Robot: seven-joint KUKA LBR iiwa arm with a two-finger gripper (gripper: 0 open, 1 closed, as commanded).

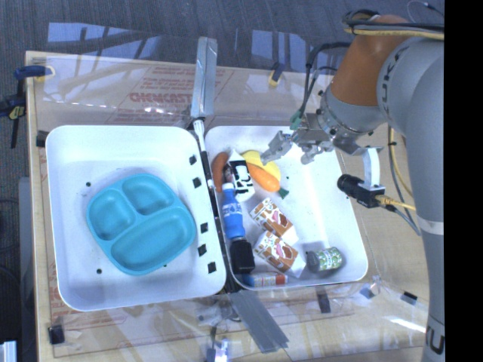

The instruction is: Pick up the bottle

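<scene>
- Blue-labelled clear bottle [232,216]: lies on its side in the right bin [343,236], tight along that bin's left wall, blue cap toward the far end. Nothing grips it.
- Pincer [290,148]: hovers over the far part of the right bin, up and to the right of the bottle and well apart from it; fingers spread open, with nothing between them.
- Orange carrot-like toy [264,176]: just right of the bottle's cap end, with a yellow piece [251,157] touching it on the far side.
- Black-and-white card [241,178]: between the bottle's cap and the orange toy.
- Brown sausage-shaped toy [219,167]: just beyond the bottle's cap, against the same wall.
- Black block [241,255]: touching the bottle's near end.
- Two printed cartons [273,234]: just right of the bottle's body.
- Small green-patterned can [324,259]: well right of the bottle, near corner.
- Left bin [64,164]: across the wall from the bottle, holding a blue divided plate [141,222].
- Risk, judged: the bottle hugs the wall, so one finger may strike the rim or find no gap. The cartons crowd the other side and could be caught instead, and the round body may roll or slip out of a shallow pinch.
</scene>
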